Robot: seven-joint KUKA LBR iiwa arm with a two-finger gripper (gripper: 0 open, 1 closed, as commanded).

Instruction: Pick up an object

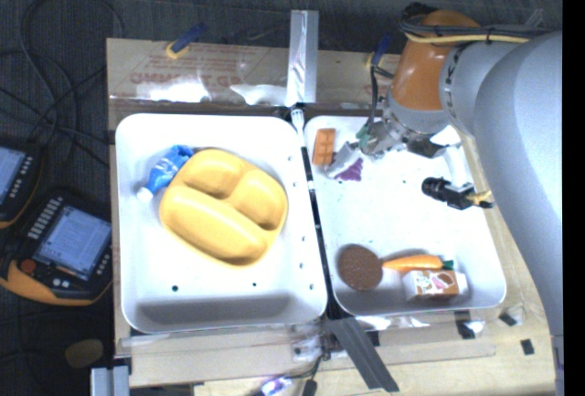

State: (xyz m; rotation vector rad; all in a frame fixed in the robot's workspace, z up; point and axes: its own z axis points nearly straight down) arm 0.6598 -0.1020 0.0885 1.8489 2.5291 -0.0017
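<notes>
My gripper [352, 155] is low in the far left part of the right bin [489, 289], reached in from the right. Its tip is just above and touching or nearly touching a small purple object [351, 171] on the bin floor. An orange-brown block [323, 147] lies just left of the tip, against the bin's left wall. Toward the near side of this bin lie a brown round disc [360, 267], an orange carrot [413, 262] and a small juice carton [435, 284].
The left bin [137, 294] holds a large yellow bun-shaped object [222, 204] and a blue crumpled item [165, 168] at its far left. The middle of the right bin is bare floor. A handheld controller [57, 243] lies left of the bench.
</notes>
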